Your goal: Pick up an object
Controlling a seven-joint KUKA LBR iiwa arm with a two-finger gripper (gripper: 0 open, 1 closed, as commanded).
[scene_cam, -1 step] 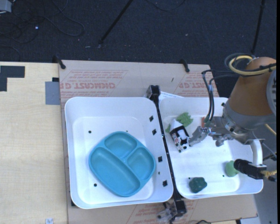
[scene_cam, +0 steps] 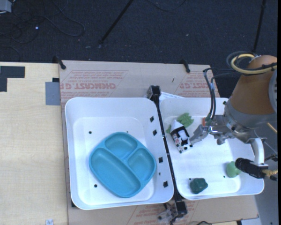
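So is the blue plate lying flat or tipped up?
Flat. The blue divided plate lies face up on the floor of the left bin, with all three of its compartments showing.

So the arm (scene_cam: 253,95) comes in from the right side, big orange band sitting up top with the grey wrist section just below it. It's bent low, and the gripper (scene_cam: 193,136) sticks out leftward from the wrist, angled a bit downward. A black cable loops up along the arm behind it. Fingers look small and dark from this angle.
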